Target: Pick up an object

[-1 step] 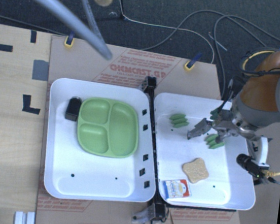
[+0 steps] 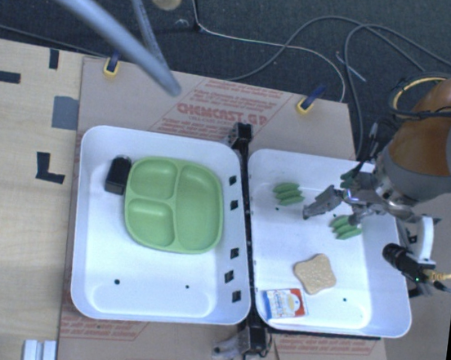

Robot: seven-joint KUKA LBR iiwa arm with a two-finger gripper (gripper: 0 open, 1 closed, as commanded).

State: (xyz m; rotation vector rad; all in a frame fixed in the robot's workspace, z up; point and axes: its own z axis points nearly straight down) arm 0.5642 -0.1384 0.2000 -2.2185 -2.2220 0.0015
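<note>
The arm [image 2: 429, 136] was cut off at the right edge, its grey and orange bulk hiding the far right corner of the right bin [image 2: 356, 316]. A blurred grey bar [image 2: 83, 12] crossed the top left. The jaws [image 2: 339, 203] stood spread, one finger [image 2: 319, 205] reaching left over bare bin floor, the other near a green piece [image 2: 346, 226]; nothing was seen between them, though whether a finger touched that piece was hard to tell. A second green piece [image 2: 288, 193] lay just left of the jaws, apart from them. Nearer the front of that bin lay a tan bread slice [image 2: 314, 273] and, at the front wall, a small blue-and-red packet [image 2: 284, 304]. The left bin [image 2: 144, 296] held a green divided plate [image 2: 175, 205] with a black block [image 2: 117, 174] touching its left side. Cables [image 2: 310, 38] trailed behind the bench [image 2: 7, 212].
</note>
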